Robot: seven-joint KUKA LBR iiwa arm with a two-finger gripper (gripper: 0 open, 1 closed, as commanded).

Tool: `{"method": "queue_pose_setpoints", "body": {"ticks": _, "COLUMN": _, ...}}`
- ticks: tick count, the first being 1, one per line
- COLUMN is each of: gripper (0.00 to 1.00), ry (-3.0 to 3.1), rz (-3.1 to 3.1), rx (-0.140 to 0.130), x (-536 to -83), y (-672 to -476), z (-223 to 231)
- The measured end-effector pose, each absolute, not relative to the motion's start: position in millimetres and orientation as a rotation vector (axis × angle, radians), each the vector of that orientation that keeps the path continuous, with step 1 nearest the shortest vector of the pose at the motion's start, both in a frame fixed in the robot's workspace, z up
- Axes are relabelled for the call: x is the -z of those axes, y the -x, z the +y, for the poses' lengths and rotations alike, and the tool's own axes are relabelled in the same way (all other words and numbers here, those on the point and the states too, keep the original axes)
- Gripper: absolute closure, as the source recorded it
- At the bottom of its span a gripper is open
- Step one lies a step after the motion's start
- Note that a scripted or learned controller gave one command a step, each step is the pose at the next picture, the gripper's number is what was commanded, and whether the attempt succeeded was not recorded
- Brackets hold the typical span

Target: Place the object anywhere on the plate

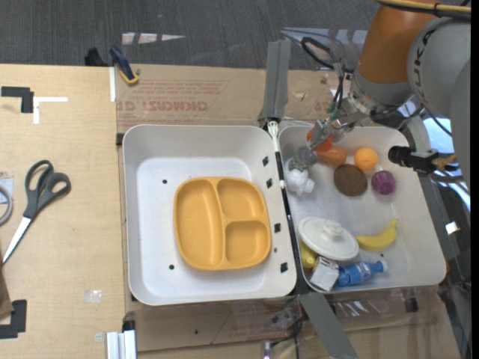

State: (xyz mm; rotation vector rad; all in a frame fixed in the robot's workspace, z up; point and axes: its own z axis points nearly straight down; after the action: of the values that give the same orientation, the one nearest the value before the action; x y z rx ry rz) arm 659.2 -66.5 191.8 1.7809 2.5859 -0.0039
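bench (pixel 67 275): light wood surface, two shallow white bins side by side; we note cardboard behind them.
left bin (pixel 150 275): holds the plate only, near its centre.
plate (pixel 222 222): yellow-orange, three compartments, one long at left and two smaller at right; lies flat, nothing on it.
right bin (pixel 419 268): holds all loose items.
arm (pixel 419 43): grey w/ orange band, comes in from the right, reaches over the far left part of the right bin.
gripper (pixel 323 134): low over the far left corner area of the right bin, just above the orange-red item. we cannot tell the state of the tool; too small and cluttered to read.
orange-red item (pixel 331 155): directly below gripper tip; touching or apart, we cannot tell. not seen held.
orange ball (pixel 366 158): just right of the orange-red item.
brown round item (pixel 349 179): in front of the ball, beside the purple item (pixel 382 182).
white crumpled item (pixel 299 181): against the bin's left wall.
white lid-like disc (pixel 329 238): near side, w/ knob on top.
banana (pixel 377 236): just right of the disc.
blue bottle (pixel 359 273): near edge, lying on its side.
scissors (pixel 34 200): on bench, well left of both bins.
task status: no item on plate; all candidates are in the right bin.
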Motion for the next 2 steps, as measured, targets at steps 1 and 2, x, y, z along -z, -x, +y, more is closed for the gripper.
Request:
{"method": "queue_pose_setpoints", "body": {"ticks": 1, "gripper": 1.00, "ry": -1.407, "rz": 2.809, "rx": 0.002, "x": -191.4, "y": -650.6, "z": -4.2}}
{"method": "queue_pose_setpoints", "body": {"ticks": 2, "gripper": 1.00, "ry": -1.111, "rz": 2.939, "rx": 0.001, "x": -219.2, "y": -576.1, "z": 79.8}}
